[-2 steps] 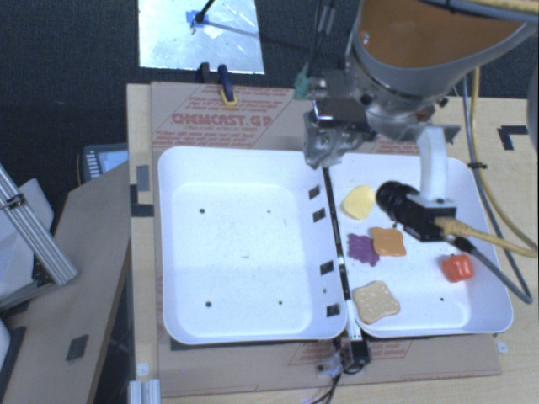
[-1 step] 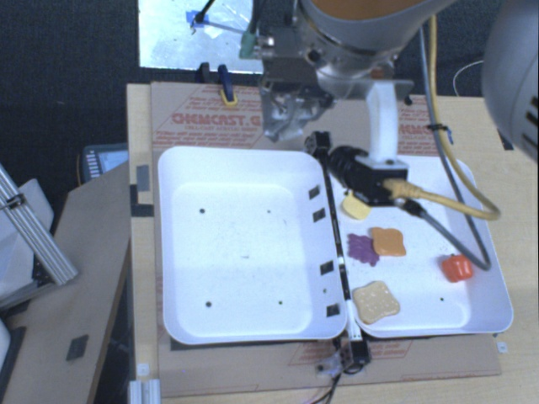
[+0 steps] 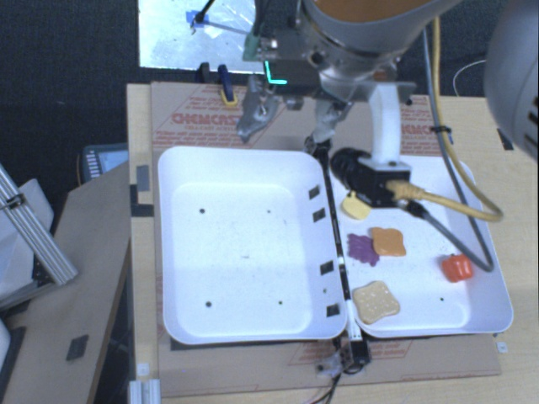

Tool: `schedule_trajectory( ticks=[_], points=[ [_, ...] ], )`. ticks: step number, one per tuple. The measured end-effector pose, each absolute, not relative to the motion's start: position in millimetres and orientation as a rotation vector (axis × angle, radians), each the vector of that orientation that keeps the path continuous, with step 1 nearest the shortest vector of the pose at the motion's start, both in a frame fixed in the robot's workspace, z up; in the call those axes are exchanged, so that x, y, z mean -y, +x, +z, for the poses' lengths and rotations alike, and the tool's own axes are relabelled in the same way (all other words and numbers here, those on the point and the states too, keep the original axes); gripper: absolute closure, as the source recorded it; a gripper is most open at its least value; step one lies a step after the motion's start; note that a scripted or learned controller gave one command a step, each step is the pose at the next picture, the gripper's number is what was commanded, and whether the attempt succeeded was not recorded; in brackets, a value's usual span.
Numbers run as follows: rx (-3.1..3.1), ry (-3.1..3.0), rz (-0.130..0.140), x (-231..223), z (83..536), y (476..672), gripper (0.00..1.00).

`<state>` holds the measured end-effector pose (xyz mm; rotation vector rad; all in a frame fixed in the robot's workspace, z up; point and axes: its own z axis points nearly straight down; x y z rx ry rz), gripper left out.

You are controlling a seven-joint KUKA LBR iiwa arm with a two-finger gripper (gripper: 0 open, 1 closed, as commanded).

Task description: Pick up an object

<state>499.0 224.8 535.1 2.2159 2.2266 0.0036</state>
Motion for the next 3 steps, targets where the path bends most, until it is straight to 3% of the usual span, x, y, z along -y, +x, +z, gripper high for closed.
schedule_trajectory(
  ticks=[1, 2, 3],
  points=[
    [-2.231, 2.210, 0.008, -225.2, 546.6, 499.2, 1.00],
    [-2.233, 2.210, 0.007, -225.2, 546.1, 499.2, 0.00],
    [-2.237, 2.204, 0.012, -225.5, 557.5, 499.3, 1.00]
  ],
)
